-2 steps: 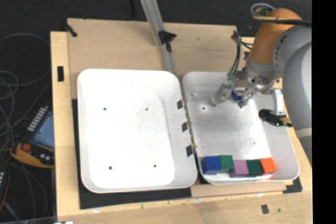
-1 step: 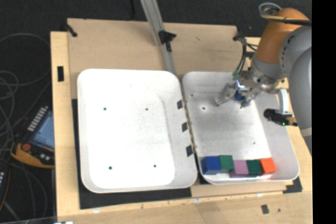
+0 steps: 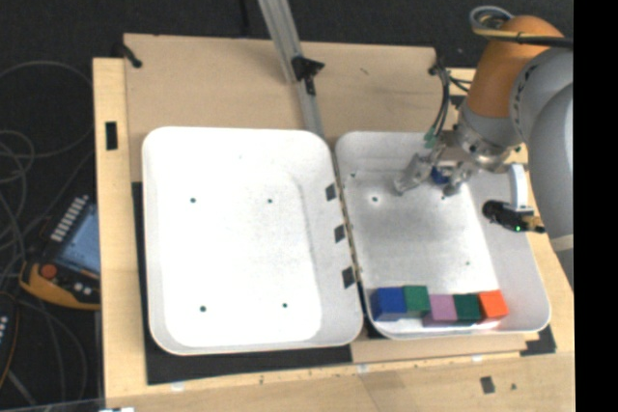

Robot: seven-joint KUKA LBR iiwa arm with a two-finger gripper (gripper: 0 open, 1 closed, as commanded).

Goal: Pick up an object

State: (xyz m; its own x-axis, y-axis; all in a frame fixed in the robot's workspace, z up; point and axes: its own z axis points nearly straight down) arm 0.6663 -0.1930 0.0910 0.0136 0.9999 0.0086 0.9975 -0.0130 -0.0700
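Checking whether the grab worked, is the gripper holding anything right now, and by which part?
Cannot be told: something small and blue sits at the gripper, too unclear.

A slanted metal pole (image 3: 278, 14) crosses the wooden bench (image 3: 222, 82). At the left, on the dark floor, lies a handheld controller (image 3: 68, 256) among loose cables (image 3: 24, 150).

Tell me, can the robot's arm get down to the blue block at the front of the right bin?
Probably yes. The blue block sits at the left end of a block row along the right bin's near wall. The end effector hovers over the bin's far part, with bare floor between them.
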